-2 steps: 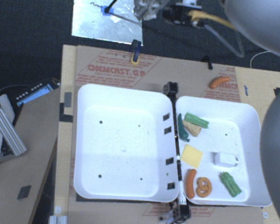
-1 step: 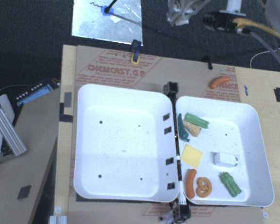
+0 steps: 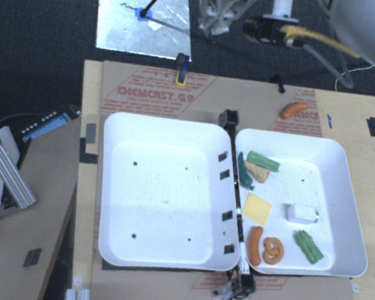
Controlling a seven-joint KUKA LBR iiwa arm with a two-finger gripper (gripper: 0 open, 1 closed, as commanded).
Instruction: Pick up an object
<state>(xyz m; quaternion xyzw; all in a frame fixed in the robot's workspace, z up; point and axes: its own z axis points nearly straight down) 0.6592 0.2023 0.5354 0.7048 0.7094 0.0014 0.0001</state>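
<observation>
Yellow cheese slice (image 3: pixel 257 208) — green asparagus (image 3: pixel 309 247) — white bins (image 3: pixel 120 134)

toy foods in the right bin (image 3: pixel 347 193): yellow cheese slice (image 3: pixel 257 209), pretzel (image 3: pixel 272 250), sausage (image 3: pixel 255 245), white block (image 3: pixel 301 213)
</observation>
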